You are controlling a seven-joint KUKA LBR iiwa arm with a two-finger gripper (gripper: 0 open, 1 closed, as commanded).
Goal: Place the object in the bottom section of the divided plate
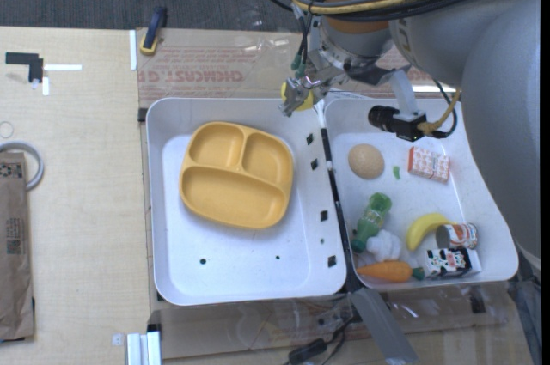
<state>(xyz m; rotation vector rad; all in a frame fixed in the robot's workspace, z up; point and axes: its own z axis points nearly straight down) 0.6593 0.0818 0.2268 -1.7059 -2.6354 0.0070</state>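
Matt yellow plastic divided plate (pixel 236 174); glossy white bins (pixel 249 282), probably plastic.

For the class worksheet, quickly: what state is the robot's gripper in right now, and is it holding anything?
Gripper: at the top edge between the two bins; open or closed cannot be told, and no object is seen in it.

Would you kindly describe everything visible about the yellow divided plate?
The yellow divided plate looks like matte plastic, a rounded square with raised ridges forming three sections: two smaller at the top and one long section along the bottom. It lies flat and slightly rotated in the left white bin, toward its upper part. All three sections hold nothing, and nothing else touches it.
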